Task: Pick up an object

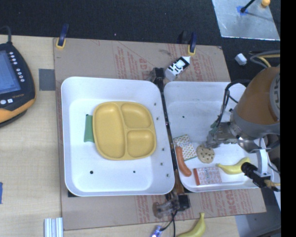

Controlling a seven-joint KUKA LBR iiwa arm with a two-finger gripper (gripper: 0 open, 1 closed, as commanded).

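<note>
Reaching in over the right shallow white bin (197,95), the grey arm with its orange band (259,102) sets its two-finger gripper (213,138) just above a round speckled cookie (205,154); whether it grips cannot be told. The left white bin (74,132) holds a yellow divided plastic plate (123,130). Nearby lie a yellow banana (232,167) and an orange hot dog (183,161).

My end effector (213,136) is low in the right bin (197,95), just above a round cookie (205,154). Near it lie a hot dog (183,161), a banana (233,167), a checkered packet (185,146) and a red-printed card (207,175). The left bin (74,132) holds a yellow divided tray (123,130) over something green (89,128).
</note>
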